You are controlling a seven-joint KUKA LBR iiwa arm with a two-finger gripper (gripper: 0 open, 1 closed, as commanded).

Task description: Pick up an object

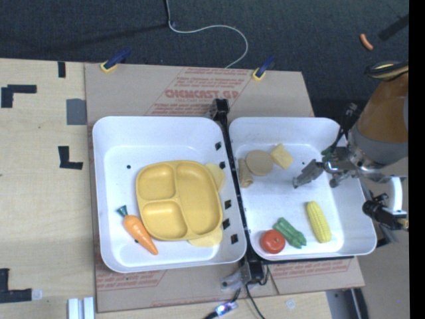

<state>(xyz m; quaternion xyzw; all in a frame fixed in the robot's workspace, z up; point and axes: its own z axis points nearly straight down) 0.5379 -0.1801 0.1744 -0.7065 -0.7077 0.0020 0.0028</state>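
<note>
In the right bin (332, 128) — five toy foods, claw (317, 175) above.

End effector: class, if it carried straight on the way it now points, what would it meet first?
Probably the tan round piece. The end effector points left across the right bin; its height is unclear, so it might pass above.

one fixed camera hangs above the bench and looks down at a slant, far enough back to take in both white bins whole. the left bin (106, 178) sits toward 9 o'clock, the right bin (352, 244) toward 3 o'clock, on a cardboard sheet (199, 92). dark carpet (80, 12) fills the 12 o'clock band, the far side. the arm (388, 118) enters from 3 o'clock.
</note>
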